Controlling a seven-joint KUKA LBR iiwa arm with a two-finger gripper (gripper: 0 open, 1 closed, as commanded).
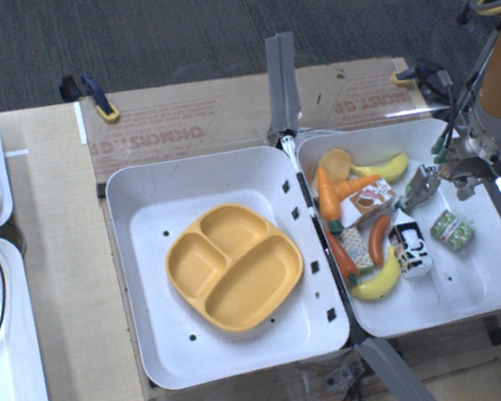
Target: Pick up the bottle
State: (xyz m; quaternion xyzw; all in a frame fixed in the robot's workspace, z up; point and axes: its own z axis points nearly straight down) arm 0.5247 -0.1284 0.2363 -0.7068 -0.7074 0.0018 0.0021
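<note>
Camera view has the tool [422,187] hanging open with nothing in it, and the white bottle with the black label [412,250] lying just below-left of it in the right bin [494,292], so the pickup's not done yet.

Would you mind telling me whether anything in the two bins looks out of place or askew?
Nothing looks spilled or damaged. The white bottle with black print lies on its side in the right white bin, crowded against toy food, a yellow banana touching it. The yellow divided plate sits flat but skewed in the left white bin.
</note>
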